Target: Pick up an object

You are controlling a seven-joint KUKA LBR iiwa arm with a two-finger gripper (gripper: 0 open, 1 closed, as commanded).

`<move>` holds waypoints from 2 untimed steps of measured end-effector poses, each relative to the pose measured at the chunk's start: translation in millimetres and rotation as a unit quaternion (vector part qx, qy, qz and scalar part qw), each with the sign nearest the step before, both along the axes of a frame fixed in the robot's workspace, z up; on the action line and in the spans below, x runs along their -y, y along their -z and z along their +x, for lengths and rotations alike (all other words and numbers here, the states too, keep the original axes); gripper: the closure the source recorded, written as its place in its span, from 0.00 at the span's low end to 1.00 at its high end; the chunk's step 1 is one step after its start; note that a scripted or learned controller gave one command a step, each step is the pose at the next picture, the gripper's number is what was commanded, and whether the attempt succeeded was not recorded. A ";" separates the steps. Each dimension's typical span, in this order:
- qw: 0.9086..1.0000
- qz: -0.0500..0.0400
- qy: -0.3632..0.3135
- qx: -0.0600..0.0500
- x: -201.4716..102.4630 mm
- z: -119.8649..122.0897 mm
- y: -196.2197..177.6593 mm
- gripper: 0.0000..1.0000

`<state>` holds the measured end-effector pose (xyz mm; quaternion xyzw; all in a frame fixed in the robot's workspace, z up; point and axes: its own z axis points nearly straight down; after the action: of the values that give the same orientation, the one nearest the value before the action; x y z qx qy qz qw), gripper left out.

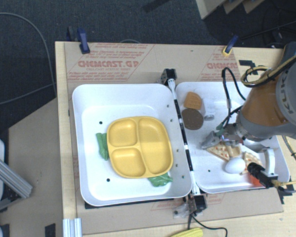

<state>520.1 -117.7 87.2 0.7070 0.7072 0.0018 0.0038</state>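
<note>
My gripper (218, 138) is low in the right bin (213, 183), at the end of the grey arm with the orange band (262, 107). It sits just above a tan triangular slice (224, 151) and may be touching it. A white egg (233, 166) lies just in front of the slice. A dark brown disc (192, 118) and a tan bun-like piece (192, 100) lie to the gripper's left, near the bin's left wall. An orange-red item (259, 180) lies at the bin's front right corner.
The left bin (89, 107) holds a yellow divided plate (139, 146) with a green leaf (102, 145) at its left side and another green piece (160, 180) at its front. Black cables (229, 90) loop over the right bin's back. Clamps sit between the bins.
</note>
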 end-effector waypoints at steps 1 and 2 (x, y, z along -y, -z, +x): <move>1.000 0.000 0.000 0.002 -0.3 1.4 -11.1 1.00; 1.000 0.002 -0.001 -0.002 -51.5 48.5 -98.6 1.00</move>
<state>568.6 -66.2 185.8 0.7063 0.7079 0.0015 0.0008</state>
